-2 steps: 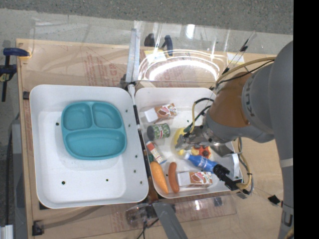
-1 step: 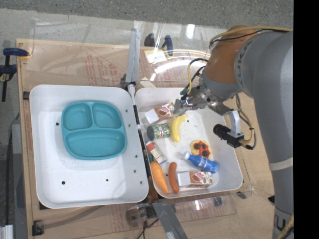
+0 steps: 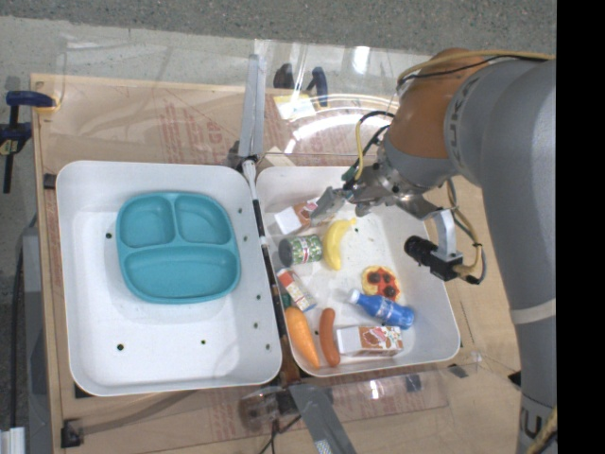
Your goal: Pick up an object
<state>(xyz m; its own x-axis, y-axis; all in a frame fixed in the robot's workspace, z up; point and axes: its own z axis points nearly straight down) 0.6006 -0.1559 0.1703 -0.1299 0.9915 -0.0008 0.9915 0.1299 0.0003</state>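
My gripper [image 3: 330, 206] hangs over the back of the right bin [image 3: 430, 324], its fingers pointing left and down. Its tips are close above a yellow banana [image 3: 335, 242] and a small packet [image 3: 304, 212] near the bin's back left. A green can [image 3: 302, 250] lies on its side just left of the banana. I see nothing between the fingers. Further forward lie a pizza slice toy [image 3: 380, 280], a blue bottle [image 3: 383, 310], a carrot [image 3: 302, 337], a sausage [image 3: 328, 336] and a brown boxed item [image 3: 381, 340].
The left bin [image 3: 85, 348] holds a teal divided plate [image 3: 178, 246]. A small red and white carton [image 3: 296, 292] leans by the wall between the bins. A camera mount [image 3: 435, 253] sticks out from the wrist over the right bin's right side.
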